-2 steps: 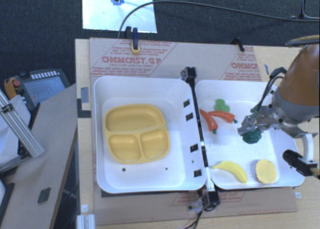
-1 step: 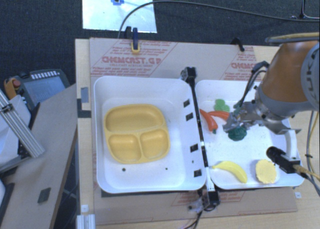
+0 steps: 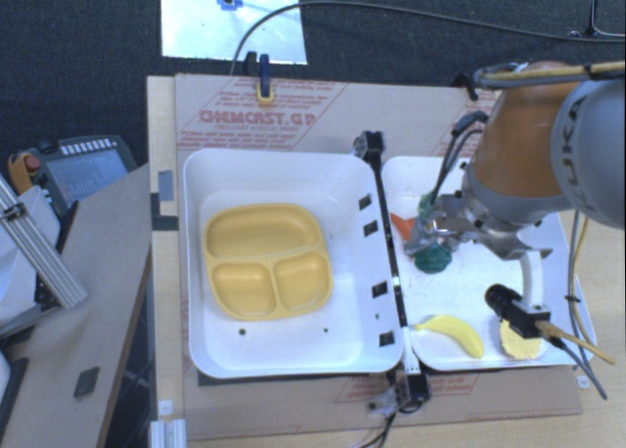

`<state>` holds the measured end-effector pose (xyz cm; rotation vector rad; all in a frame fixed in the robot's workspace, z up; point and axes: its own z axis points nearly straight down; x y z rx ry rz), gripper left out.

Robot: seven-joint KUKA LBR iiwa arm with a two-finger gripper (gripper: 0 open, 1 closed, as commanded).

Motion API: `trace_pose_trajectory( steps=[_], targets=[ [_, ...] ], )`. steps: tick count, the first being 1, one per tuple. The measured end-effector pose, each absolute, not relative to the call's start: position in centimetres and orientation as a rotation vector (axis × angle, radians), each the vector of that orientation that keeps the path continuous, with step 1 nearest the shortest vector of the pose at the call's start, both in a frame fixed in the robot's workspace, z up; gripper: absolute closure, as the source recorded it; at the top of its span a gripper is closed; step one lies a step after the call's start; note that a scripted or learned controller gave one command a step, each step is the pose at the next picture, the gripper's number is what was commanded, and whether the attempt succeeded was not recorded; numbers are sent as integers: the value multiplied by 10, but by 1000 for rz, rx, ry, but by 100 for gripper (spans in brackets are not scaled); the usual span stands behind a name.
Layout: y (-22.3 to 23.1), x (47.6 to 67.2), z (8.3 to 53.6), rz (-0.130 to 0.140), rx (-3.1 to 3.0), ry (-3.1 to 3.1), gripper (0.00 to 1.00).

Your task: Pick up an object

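**Here the gripper is down in the right bin, by a green ball**

So, two white bins sit side by side on a brown sheet of card [image 3: 293, 109]. The arm [image 3: 528, 153] is grey with a wide orange part. It comes in from the right and bends down over the right bin [image 3: 460, 291].

The gripper [image 3: 430, 231] is low in the far left part of that bin. I cannot tell if its grip is loose or tight, because it looks like one dark, shiny clump from up here.

A dark green ball [image 3: 433, 260] lies on the bin floor, just on the near side of the gripper. The two look very close. I cannot tell if they touch, and nothing can be seen held in the gripper.

A small orange piece [image 3: 400, 225] lies just left of the gripper, next to the bin's left wall. A banana [image 3: 456, 333] lies near the front wall, curved, well apart from the green ball. A pale yellow piece [image 3: 521, 344] lies in the near right corner, right of the banana.

The left bin [image 3: 196, 270] holds a yellow tray [image 3: 266, 260]. The tray lies flat in the middle of the bin and has three parts, one long part on the far side and two small parts on the near side.
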<state>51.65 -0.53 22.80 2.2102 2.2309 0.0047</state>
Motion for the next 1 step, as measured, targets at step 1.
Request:
trace_pose_trajectory(
  steps=[1],
  targets=[
    [60, 515, 228, 5, 2209, 2235, 100]
  ],
)
